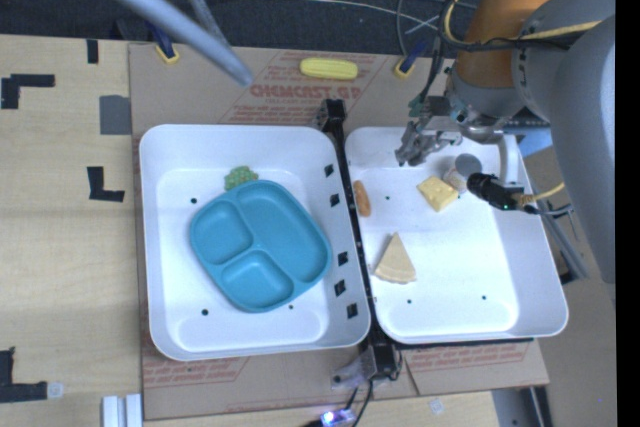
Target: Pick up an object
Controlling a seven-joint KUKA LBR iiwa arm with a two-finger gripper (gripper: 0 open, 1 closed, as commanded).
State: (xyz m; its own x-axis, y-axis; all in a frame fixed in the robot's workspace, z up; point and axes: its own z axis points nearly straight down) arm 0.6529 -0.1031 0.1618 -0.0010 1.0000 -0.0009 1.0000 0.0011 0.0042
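The pincer (412, 153) hangs over the right bin's (520, 310) far-left corner; whether it is open or closed I cannot tell. Nothing sits visibly between its tips. The nearest candidate, a small yellow block (437, 193), lies just beside it, a tan wedge (395, 261) nearer the camera. A good pick likely means centring over the block before descending. The bins rest on a cardboard-covered tabletop (60, 245).

1. One camera looks down at a slant from above the counter (60, 215).
2. It stands far enough to take in both bins, left of the fingers (412, 151).
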